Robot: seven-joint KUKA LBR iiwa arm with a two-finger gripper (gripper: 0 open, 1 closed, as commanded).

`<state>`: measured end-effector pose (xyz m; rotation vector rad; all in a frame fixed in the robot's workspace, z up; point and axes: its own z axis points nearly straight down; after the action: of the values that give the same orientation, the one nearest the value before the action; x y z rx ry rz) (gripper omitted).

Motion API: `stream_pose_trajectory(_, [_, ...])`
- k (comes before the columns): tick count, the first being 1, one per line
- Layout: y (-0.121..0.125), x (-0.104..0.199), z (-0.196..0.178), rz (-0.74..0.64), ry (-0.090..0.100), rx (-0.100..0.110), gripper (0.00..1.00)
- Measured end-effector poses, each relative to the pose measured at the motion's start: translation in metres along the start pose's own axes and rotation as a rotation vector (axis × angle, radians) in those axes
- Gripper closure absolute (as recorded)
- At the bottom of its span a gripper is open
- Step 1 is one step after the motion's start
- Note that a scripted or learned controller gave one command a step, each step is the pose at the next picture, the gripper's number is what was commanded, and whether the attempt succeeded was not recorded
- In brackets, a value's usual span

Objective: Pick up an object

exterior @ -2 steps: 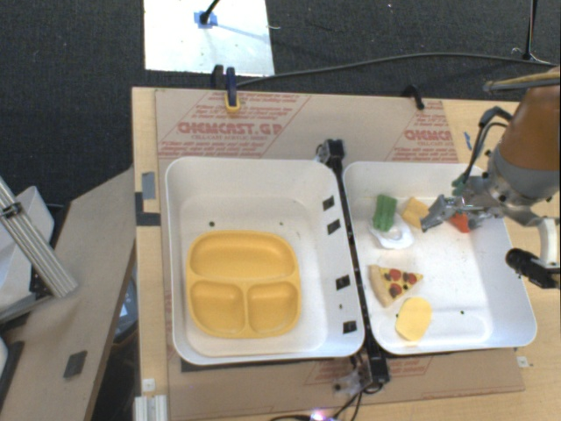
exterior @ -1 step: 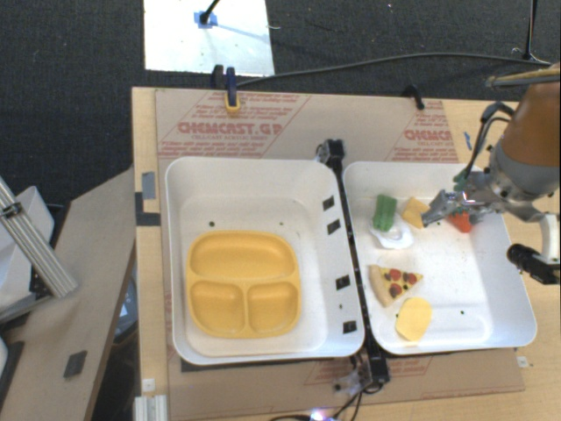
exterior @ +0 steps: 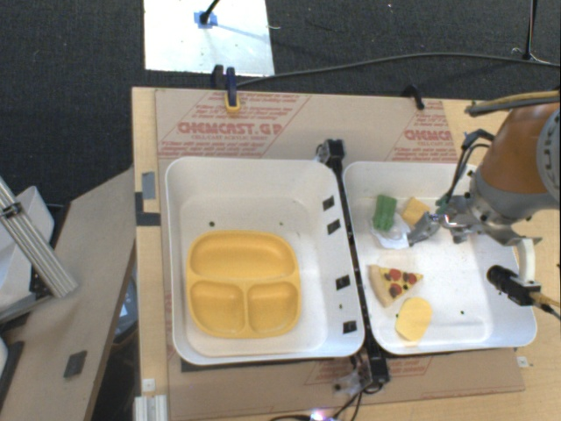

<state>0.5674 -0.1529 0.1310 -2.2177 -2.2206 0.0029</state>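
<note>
The right bin [exterior: 500,323] holds a green block [exterior: 385,211], a yellow wedge [exterior: 414,210], a pizza slice [exterior: 394,281] and a flat yellow oval [exterior: 414,318]. A small pale object [exterior: 396,236] lies just below the green block. My gripper [exterior: 424,229] hangs low over the upper middle of this bin. Its tip is just right of the pale object and below the yellow wedge. Nothing shows in its grasp.
The left bin [exterior: 263,178] holds a yellow divided tray [exterior: 244,281]. A black divider with clips [exterior: 344,253] runs between the bins. A black and white part of the arm [exterior: 515,281] reaches over the right bin's right side.
</note>
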Motion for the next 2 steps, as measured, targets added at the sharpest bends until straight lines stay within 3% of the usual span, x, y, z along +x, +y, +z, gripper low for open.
stream_pose_trajectory(1, [0.001,0.0,0.047,0.002,-0.001,-0.007,0.0])
stream_pose_trajectory(2, [0.003,0.0,0.034,0.0,-0.002,-0.011,1.0])
